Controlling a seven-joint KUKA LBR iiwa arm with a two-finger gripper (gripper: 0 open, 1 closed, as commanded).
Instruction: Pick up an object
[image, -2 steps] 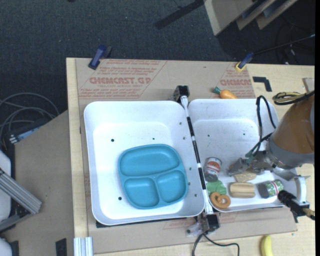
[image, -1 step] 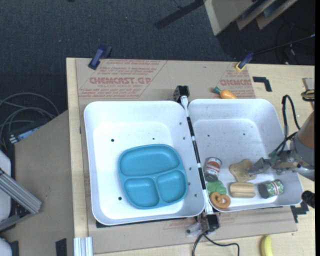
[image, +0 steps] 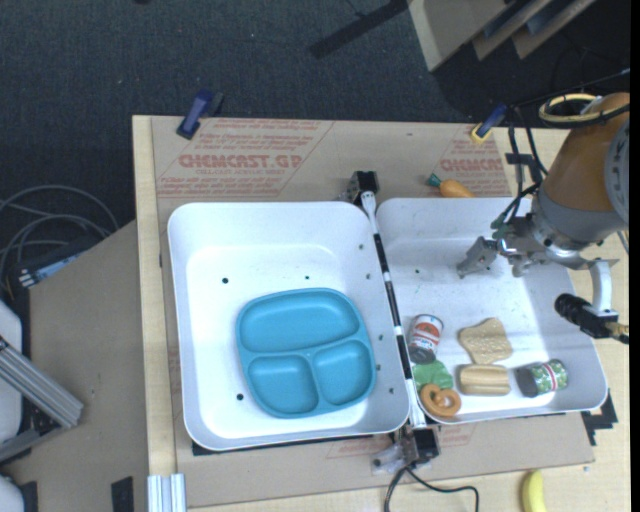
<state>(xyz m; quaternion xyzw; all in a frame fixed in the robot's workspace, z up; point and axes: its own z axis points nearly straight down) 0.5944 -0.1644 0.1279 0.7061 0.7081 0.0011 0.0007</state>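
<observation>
Claw (image: 478, 260) hovering over bare floor at 12 o'clock in the right bin (image: 440, 215), fingers apart, clutching nothing; toast (image: 486, 341) toward 6 o'clock, well apart.

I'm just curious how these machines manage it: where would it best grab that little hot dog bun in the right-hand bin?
Probably from straight above, across the middle of the hot dog bun, fingers closing on its long sides. It lies flat and lengthwise, narrow that way, though neighbouring toys sit close.

Grey arm (image: 585, 215) with an orange band, black cables, and a metallic gripper (image: 478, 260).
</observation>
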